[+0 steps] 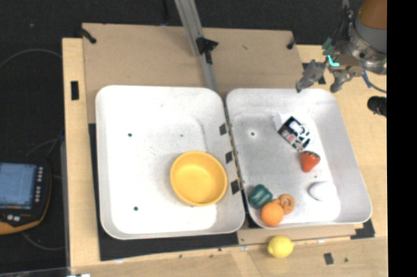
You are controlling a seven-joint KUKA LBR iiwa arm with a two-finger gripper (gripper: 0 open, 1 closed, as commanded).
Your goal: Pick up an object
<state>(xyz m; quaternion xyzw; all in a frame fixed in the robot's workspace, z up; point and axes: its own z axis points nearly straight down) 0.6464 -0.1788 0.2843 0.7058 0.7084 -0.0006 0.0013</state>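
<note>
My gripper [322, 79] hangs above the far right corner of the right bin [339, 119], open, its two fingers spread with nothing between them. Below it in that bin lie a black-and-white box [294, 131], a red strawberry-like toy [309, 160], a white egg-like object [318, 191], a dark green block [259, 194] and two orange pieces [276, 210] at the front edge. A yellow bowl [198, 178] sits in the left bin [130, 113].
A yellow lemon [279, 246] lies on the bench in front of the right bin. A metal pole [189, 8] slants up from between the bins at the back. A handheld pendant [23, 194] rests at the far left.
</note>
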